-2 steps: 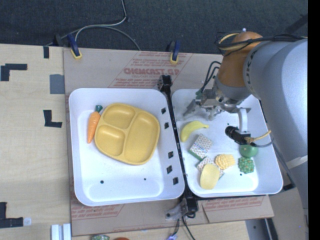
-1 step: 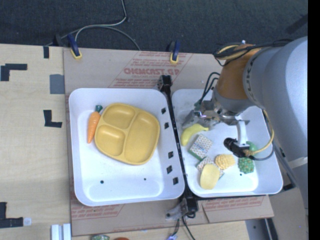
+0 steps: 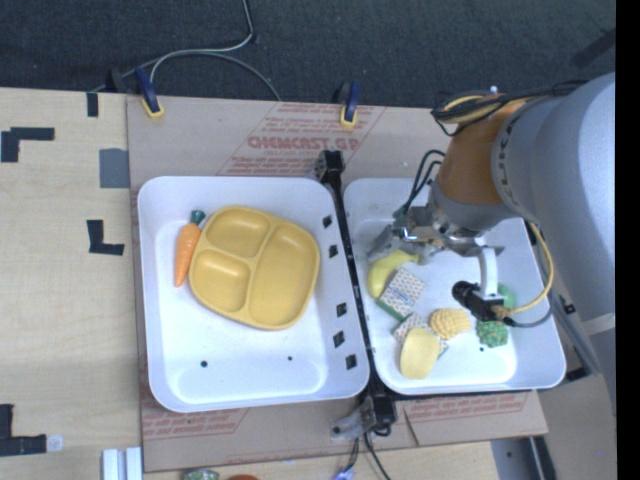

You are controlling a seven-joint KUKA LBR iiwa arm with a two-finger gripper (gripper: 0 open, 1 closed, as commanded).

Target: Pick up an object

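Here, carrot point(image 3: 185, 252) lies near-vertical.

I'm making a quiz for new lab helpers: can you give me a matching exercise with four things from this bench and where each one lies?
Things:
1. carrot
2. yellow divided plate
3. corn cob
4. broccoli piece

Places:
A. right bin, nearest its right wall of these four
B. left bin, along the plate's left edge
C. right bin, just left of the green piece
D. middle of the left bin

Pairs: 1-B, 2-D, 3-C, 4-A
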